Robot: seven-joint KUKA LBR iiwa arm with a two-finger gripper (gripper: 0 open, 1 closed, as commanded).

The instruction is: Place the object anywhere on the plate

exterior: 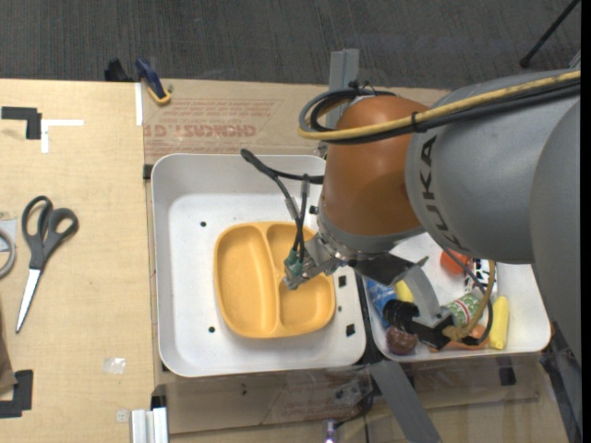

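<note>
The yellow divided plate [261, 282] lies flat in the left white bin [185, 247], toward that bin's 4 o'clock area, its divider ridge running roughly 12 to 6. The gripper [295, 270] hangs over the plate's 3 o'clock compartment, just beside the divider. A small greenish item [295, 264] shows at its tip, but the item is too small to identify, and whether the fingers clamp it, or stand apart or together, cannot be told.

The arm [443, 173], grey with its orange band, enters from 3 o'clock and covers much of the right white bin [526, 340]. In that bin's visible part, at about 5 o'clock from the plate, lies a cluster of small objects [443, 312], among them yellow, blue, orange and dark pieces.

On the bench at 9 o'clock, well apart from the bins, lie scissors [39, 247] with black handles.
</note>
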